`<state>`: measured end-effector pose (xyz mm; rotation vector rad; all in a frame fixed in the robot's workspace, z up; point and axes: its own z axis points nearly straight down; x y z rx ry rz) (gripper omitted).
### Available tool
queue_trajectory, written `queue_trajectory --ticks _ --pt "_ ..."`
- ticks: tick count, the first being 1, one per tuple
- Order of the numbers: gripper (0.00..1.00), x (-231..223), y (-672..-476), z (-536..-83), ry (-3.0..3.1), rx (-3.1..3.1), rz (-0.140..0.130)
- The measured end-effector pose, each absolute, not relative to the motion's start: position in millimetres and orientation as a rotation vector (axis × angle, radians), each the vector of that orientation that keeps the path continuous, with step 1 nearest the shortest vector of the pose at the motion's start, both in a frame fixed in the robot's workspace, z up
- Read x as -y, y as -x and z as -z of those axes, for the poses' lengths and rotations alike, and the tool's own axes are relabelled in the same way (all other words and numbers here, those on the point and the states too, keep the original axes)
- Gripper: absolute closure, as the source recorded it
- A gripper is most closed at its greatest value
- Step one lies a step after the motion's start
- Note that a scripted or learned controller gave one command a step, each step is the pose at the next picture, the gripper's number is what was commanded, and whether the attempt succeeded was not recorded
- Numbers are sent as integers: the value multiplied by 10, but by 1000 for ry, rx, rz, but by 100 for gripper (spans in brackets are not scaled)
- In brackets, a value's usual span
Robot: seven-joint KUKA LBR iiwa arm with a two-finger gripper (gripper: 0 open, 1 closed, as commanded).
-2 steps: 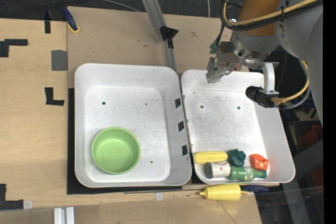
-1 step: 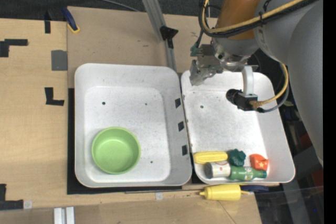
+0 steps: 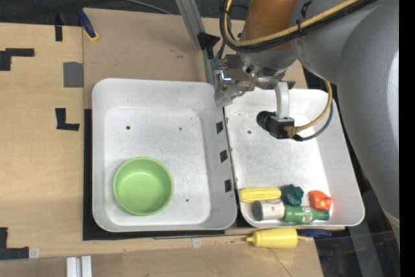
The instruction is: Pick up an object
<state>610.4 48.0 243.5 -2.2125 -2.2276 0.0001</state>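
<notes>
Look to the right bin (image 3: 337, 159) first: your objects are bunched along its near edge, with a yellow corn cob (image 3: 260, 194) lying flat, a white can (image 3: 268, 209) just below it, a green bottle (image 3: 299, 213) stretched out beside the can, a dark green piece (image 3: 292, 192) above the bottle, and an orange-red piece (image 3: 320, 201) at the right end of the cluster. A yellow bottle (image 3: 274, 238) lies outside the bin, on the bench just beyond its near rim. In the left bin (image 3: 104, 107) you have one green bowl (image 3: 142, 185) sitting upright in the near left corner. The gripper (image 3: 224, 91) hangs over the far end of the divide between the two bins, well apart from the cluster. Its tip is small and murky against the rim there, so you cannot tell how it is set, and nothing is visibly held.
</notes>
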Motion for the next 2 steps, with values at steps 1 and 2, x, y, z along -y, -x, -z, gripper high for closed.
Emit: queue_trajectory --ticks 1,2 --pt "100 -1014 -6075 -2449 2212 2228 0" --pt "0 -981 -6078 -2448 2217 2224 -2"
